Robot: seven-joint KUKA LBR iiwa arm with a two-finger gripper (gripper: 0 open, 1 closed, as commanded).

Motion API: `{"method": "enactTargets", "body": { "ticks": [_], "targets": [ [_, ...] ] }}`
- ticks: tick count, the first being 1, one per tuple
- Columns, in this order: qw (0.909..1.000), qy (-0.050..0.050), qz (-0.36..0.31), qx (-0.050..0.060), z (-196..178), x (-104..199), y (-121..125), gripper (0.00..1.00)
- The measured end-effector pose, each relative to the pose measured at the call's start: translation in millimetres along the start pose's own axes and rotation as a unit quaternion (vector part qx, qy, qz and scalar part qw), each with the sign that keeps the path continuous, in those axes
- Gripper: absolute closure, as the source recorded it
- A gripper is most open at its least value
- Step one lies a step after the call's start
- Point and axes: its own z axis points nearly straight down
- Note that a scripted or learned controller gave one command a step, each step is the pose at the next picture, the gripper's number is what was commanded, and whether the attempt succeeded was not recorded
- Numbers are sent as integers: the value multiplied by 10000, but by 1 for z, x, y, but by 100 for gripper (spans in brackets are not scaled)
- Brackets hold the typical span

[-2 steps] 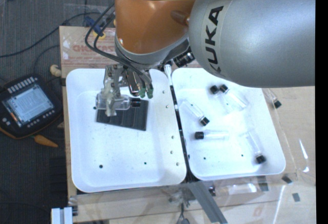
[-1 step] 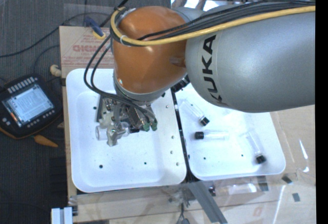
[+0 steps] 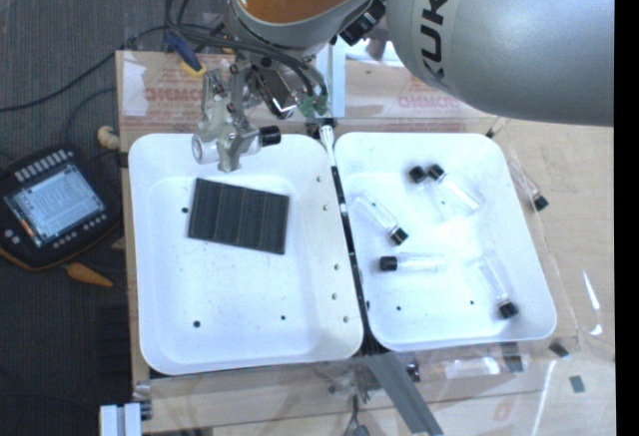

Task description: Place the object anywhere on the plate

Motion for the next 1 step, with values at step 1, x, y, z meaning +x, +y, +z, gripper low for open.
{"method": "enactTargets", "body": {
  "ticks": [1],
  "targets": [
    [9959, 7, -900, -4, -25, 52, 23, 100]
  ]
}}
